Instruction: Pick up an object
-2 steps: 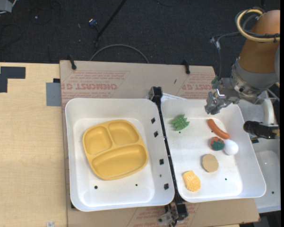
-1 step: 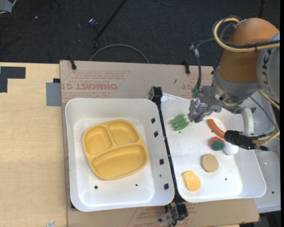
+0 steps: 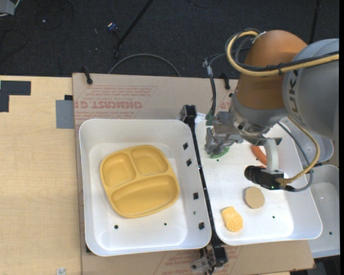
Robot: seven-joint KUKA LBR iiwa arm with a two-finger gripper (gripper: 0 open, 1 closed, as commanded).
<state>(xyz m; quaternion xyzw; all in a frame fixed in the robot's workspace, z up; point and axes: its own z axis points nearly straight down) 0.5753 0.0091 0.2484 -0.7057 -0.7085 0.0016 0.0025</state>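
Observation:
My gripper (image 3: 217, 146) reaches down into the back left part of the right bin (image 3: 286, 225), right over a small green object (image 3: 219, 151) that shows beneath its tips. An orange carrot-like piece (image 3: 259, 154) lies just to the right, partly behind the arm. A round tan cookie (image 3: 254, 197) rests near the bin's middle. A yellow corn piece (image 3: 232, 219) lies near the front edge. The arm's bulk hides the finger gap.
The left bin (image 3: 94, 222) holds a yellow divided plate (image 3: 139, 180). A black divider (image 3: 196, 171) runs between the bins. A black cable connector (image 3: 264, 176) hangs off the arm above the cookie.

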